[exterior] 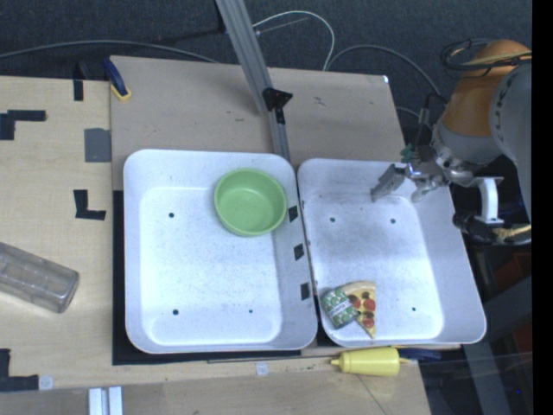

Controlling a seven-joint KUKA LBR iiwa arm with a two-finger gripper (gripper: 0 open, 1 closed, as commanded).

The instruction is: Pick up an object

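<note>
While the end effector [399,182] hangs over the far edge of the right bin [449,318], its two fingers stand apart with nothing between them, and no object has yet been taken. Candidate objects lie well apart from it: a slice of toy pizza [352,306] rests in the near left corner of the right bin, touching or almost touching the bin wall, and a green bowl [251,201] sits upright in the far right part of the left bin [143,258]. A yellow bottle [371,361] lies on the desk [199,102] just outside the near rim of the right bin, and a clear plastic container [33,277] lies on the desk to the left of both bins. Several failures seem likely from this position. A descent straight down would close the fingers on bare bin floor, since nothing lies beneath them. Approaching the pizza slice, a finger may strike the bin wall or the divide between bins, because the slice sits so close to the corner; being flat, it may also slip out from under the fingertips instead of lodging between them. The bowl, smooth and round, could tip or slide if gripped by its rim off-centre. The slanted metal pole [251,46] above the bins may obstruct a reach toward the left bin
</note>
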